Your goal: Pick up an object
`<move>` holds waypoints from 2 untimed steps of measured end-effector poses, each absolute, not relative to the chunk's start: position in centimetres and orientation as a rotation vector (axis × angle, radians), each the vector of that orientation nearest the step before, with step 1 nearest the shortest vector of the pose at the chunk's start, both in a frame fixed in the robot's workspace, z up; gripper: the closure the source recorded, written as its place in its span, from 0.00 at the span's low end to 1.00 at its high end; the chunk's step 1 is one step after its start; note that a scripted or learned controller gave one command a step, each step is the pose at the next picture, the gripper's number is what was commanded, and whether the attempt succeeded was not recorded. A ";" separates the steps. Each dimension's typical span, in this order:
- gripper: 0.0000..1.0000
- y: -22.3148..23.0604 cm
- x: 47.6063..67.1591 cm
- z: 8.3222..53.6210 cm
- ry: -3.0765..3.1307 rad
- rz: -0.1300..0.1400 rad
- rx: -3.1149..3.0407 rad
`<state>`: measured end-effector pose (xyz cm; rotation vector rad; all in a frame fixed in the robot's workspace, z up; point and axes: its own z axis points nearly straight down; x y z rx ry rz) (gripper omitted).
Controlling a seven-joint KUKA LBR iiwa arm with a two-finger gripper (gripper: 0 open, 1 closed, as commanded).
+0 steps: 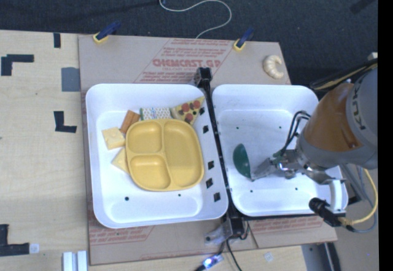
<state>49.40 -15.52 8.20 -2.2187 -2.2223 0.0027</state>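
A small dark green object (pixel 241 160) lies on the floor of the right bin (pixel 264 119), near its left wall. My gripper (pixel 263 169) sits low in that bin just right of the green object, its tips pointing left and touching or nearly touching the object's lower right side. I cannot tell whether the object is between the fingers. The arm's orange band (pixel 331 119) rises to the right. In the left bin (pixel 104 202) rests a yellow divided plate (pixel 164 154).
Around the plate's upper left lie flat toy food pieces: a pale yellow square (pixel 113 137), an orange-brown strip (pixel 129 120) and a pizza slice (pixel 189 109). A beige shell-shaped object (pixel 274 66) lies on the cardboard behind the right bin. A white cable (pixel 196 8) loops at the back.
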 end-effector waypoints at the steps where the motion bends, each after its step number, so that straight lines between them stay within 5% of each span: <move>1: 1.00 -15.6 49.5 9.5 -2.224 0.001 -2.221; 2: 1.00 -14.9 50.0 14.0 -2.225 -0.002 -2.220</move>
